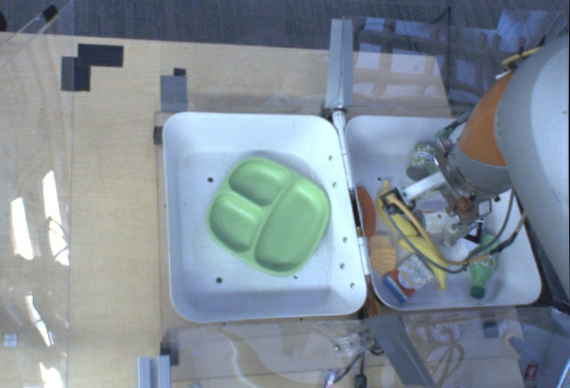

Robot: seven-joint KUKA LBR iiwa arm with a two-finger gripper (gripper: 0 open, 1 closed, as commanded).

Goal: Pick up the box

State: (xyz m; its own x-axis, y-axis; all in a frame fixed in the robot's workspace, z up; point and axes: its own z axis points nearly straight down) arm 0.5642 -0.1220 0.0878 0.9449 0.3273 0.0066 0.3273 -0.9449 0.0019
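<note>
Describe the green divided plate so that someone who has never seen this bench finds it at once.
Start at the two shallow white bins side by side and take the left white bin. The light green plastic plate lies near its middle, rounded and split into three compartments. It is the only object in that bin; the small cluttered items lie in the right white bin.

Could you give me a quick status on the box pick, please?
Gripper down in right bin, fingers unclear. Box not identifiable in clutter. Banana beside gripper.

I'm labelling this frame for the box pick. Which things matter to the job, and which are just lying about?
Job:
- small box, near the right bin's front edge
- gripper, low over the right bin

Lying about:
- green divided plate in the left bin
- banana
- green bottle
</note>
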